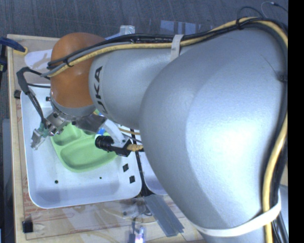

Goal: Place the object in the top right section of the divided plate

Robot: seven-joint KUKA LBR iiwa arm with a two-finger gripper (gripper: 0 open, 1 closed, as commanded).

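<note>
Green divided plate (83, 153) in white bin (66, 191)

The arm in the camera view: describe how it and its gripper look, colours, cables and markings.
The arm is bulky, rounded and matte grey, with an orange band above the wrist and part of the black KUKA lettering beside it. Yellow and black cables run along its top, strapped by a white tie. The gripper is small, metallic grey.

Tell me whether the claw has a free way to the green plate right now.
Probably yes. The claw sits at the left edge of the green plate in the left bin, and nothing shows between them. The arm covers the plate's upper right part, so that section cannot be judged.
</note>
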